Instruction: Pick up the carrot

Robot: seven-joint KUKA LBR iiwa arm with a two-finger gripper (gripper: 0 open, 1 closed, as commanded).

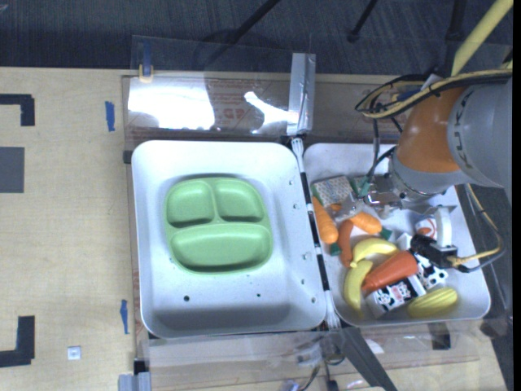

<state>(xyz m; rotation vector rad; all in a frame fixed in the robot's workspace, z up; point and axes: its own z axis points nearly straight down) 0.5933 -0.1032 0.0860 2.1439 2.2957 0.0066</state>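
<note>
The right bin (476,287) holds a heap of toy food. A large orange-red carrot (391,269) lies slanted across a yellow banana (358,275) near the bin's front. A smaller orange carrot-like piece (326,224) lies by the bin's left wall, and another orange piece (365,221) sits just right of it. My gripper (373,195) hangs low over the back of the heap, just above the small orange pieces and behind the large carrot. The wrist hides what is under it.
The left bin (155,300) bears a green divided plate (217,222). In the right bin also lie a second yellow fruit (433,301), a black-and-white die (391,297), a grey mesh item (332,191) and a small white-and-red object (425,226). Cables (391,96) loop behind the arm.
</note>
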